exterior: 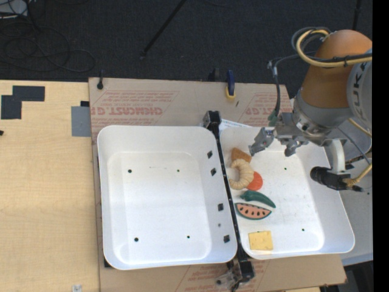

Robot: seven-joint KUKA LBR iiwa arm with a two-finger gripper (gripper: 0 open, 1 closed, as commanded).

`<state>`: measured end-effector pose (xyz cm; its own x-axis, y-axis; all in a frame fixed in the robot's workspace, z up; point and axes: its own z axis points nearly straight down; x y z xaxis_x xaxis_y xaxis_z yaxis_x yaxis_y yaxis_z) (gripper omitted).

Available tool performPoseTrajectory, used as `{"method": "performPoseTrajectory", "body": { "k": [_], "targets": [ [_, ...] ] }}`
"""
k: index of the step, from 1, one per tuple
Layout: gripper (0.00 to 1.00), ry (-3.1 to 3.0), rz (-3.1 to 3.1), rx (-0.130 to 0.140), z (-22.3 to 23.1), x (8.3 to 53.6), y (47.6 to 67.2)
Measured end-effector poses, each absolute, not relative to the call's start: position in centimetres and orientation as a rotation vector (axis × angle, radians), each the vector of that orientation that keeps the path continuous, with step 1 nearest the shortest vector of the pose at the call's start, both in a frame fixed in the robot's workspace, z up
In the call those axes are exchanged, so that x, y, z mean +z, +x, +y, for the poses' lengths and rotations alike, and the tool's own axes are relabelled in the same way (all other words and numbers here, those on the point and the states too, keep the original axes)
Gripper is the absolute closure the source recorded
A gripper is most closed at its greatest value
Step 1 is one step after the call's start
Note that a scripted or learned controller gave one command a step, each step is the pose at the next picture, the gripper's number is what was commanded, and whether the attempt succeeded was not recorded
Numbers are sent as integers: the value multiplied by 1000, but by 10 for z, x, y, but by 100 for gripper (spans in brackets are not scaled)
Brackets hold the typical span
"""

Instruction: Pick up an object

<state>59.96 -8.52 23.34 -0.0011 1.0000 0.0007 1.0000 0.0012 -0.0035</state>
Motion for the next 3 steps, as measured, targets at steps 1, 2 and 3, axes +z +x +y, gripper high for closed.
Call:
{"method": "performPoseTrajectory", "body": {
  "k": [1,2,3],
  "targets": [
    [0,-2218,-2215,11,-101,84,580],
    [100,-2227,-2209,6,-103,100,582],
    [100,-2218,-2233,-12,-52,194,633]
  ]
}}
